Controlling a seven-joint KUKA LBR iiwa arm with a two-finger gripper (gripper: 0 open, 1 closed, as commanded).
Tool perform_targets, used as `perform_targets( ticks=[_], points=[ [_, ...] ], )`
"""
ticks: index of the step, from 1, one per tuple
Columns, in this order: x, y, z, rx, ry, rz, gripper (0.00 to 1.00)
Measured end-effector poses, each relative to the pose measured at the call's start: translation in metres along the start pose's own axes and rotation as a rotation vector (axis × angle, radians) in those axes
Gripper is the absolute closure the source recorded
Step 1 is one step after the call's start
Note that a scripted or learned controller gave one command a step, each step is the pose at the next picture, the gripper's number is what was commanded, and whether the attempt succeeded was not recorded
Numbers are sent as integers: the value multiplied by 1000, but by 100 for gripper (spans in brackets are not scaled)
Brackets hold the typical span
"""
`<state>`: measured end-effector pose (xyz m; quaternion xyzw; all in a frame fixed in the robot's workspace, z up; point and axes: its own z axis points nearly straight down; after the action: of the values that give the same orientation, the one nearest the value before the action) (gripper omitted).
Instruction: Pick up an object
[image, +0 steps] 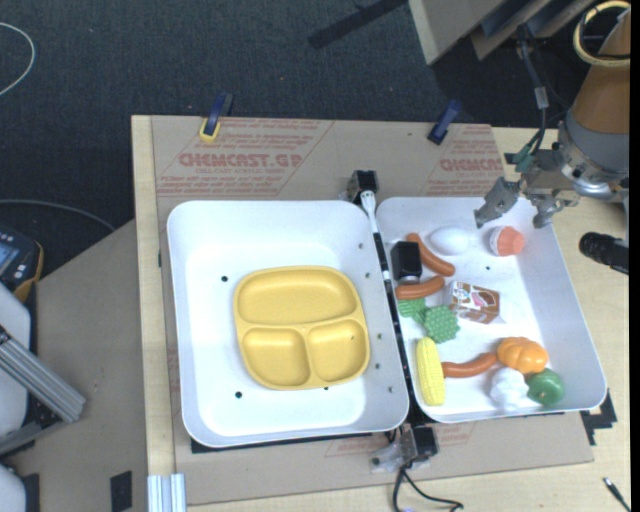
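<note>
Nothing is picked up yet. In the right bin (575, 300), toy food is seen lower right: corn (429, 371), long axis running up-down in the frame. Further up, an orange piece (509, 241) lies just beneath the gripper (522, 208), which is spread and grasps nothing.

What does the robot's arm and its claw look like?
The arm is rounded, with an orange-tan band above a silvery-grey wrist ring. Dark cables run down beside it. The gripper is small, made of grey metal, with two short fingers pointing down.
</note>
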<state>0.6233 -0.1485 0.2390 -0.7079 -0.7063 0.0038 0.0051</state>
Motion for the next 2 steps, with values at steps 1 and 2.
perform_targets(
  ticks=[1, 2],
  points=[
    [0, 2, -7, -13, -2, -3, 0],
    [4, -1, 36, -7, 0, -3, 0]
  ],
)
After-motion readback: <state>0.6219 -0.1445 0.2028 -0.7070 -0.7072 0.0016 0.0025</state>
